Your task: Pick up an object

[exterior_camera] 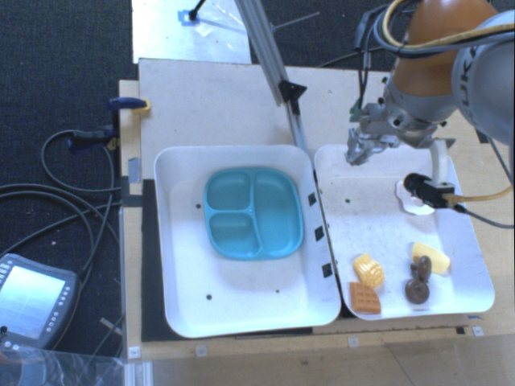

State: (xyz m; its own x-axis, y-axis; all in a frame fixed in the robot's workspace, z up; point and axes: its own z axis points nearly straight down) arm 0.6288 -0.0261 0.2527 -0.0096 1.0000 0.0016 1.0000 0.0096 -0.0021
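Right bin (378, 215), lower end: four small food-shaped pieces clustered between 5 and 6 o'clock of the bin floor. A ridged yellow piece (368, 270) sits just above an orange waffle square (364, 298); to their right, a pale yellow wedge (431, 257) near a dark brown lump (418, 282) — the last two look close to touching.

Handling, as a judgement: all four look like light, rigid plastic toys, likely slick. The waffle square lies flat and low, awkward to pinch except across its edges. The ridged piece stands proud with some texture — probably the easiest, taken across its short sides.

Left bin (173, 240) holds a teal divided plate (253, 213), well apart from the pieces.

Arm: grey with the orange joint, coming in from 2 o'clock, wrist bent down. The gripper (360, 151) hangs over the bin's 12 o'clock rim, far from the cluster. Nothing shows between its tips (whether they stand wide or narrow I cannot tell at this size).
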